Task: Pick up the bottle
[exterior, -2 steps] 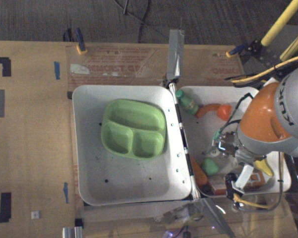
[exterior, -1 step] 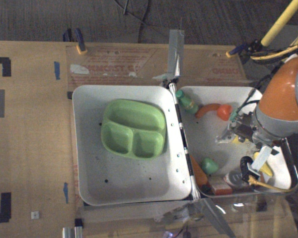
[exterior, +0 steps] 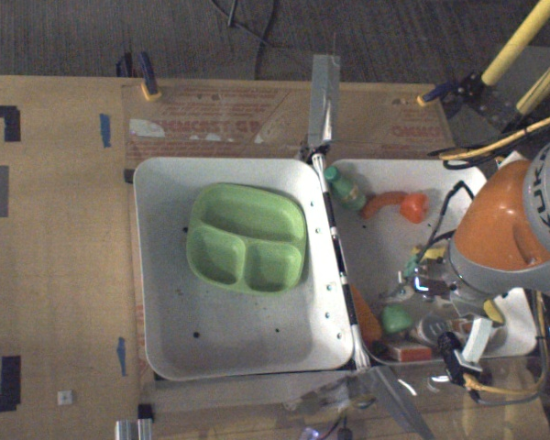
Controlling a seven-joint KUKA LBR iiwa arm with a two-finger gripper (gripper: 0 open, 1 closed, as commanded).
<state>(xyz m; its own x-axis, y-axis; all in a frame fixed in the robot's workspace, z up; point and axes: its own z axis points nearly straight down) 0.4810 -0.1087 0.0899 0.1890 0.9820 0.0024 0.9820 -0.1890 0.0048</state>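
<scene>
The bottle (exterior: 346, 192) is small and green with a lighter cap end. It lies in the far left corner of the right bin (exterior: 385, 246), close against the wall between the two bins. My gripper (exterior: 423, 284) hangs low over the near right part of that bin, under the orange wrist band (exterior: 497, 229). It is well short of the bottle, towards the front and right of it. Cables and the wrist hide much of the gripper.
A green divided plate (exterior: 247, 238) lies in the left bin (exterior: 165, 337). The right bin also holds an orange piece (exterior: 385, 203), a red-orange piece (exterior: 413, 208), a green object (exterior: 396, 319), an orange carrot-like thing (exterior: 366, 316) and a reddish box (exterior: 409, 351).
</scene>
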